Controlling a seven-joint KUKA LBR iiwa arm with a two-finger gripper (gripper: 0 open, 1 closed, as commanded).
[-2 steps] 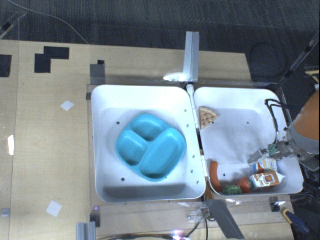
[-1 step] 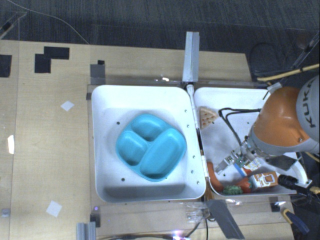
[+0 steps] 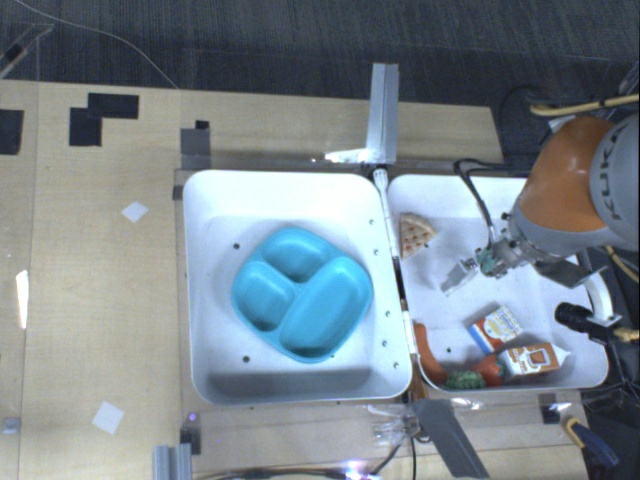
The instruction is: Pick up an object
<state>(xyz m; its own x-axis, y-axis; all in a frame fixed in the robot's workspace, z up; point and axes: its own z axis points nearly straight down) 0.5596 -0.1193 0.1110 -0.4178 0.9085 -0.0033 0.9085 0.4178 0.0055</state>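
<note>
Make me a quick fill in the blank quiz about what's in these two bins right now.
1. The blue divided plate lies in the ____ bin.
2. The plate has ____ compartments.
3. The pizza slice lies in the right bin near its ____ wall.
4. The end effector hangs over the ____ bin.

Missing words: left; three; left; right
</note>
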